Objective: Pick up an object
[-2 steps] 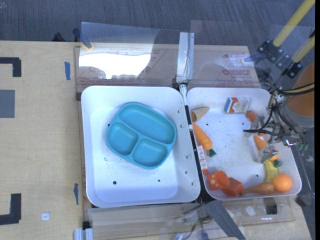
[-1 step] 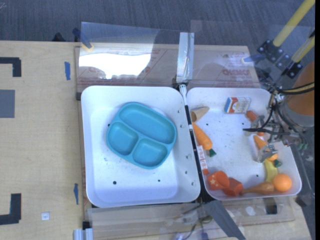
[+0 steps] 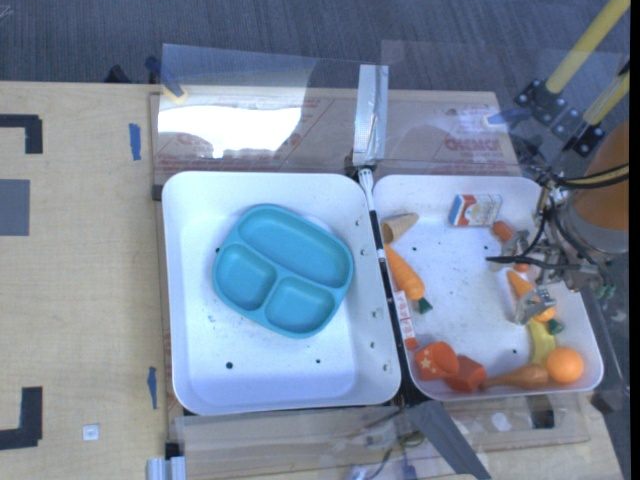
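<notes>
The right white bin (image 3: 470, 298) holds several toy foods. A small red, white and blue carton (image 3: 472, 209) lies at the back, with a tan cone (image 3: 398, 226) to its left. An orange carrot (image 3: 404, 273) lies along the left wall. At the front sit a red tomato-like piece (image 3: 437, 360), an orange ball (image 3: 565, 365) and a yellow banana (image 3: 541, 338). My gripper (image 3: 531, 305) hangs low at the bin's right side, just over an orange wedge (image 3: 517, 281) and the banana's top. Cables and the wrist hide its tips.
The left bin (image 3: 190, 348) bears a blue divided plate (image 3: 284, 269). A clear plastic sheet (image 3: 260, 108) stands behind both bins. The grey arm with its orange band (image 3: 608, 203) fills the right edge. A small reddish piece (image 3: 503, 232) lies by the carton.
</notes>
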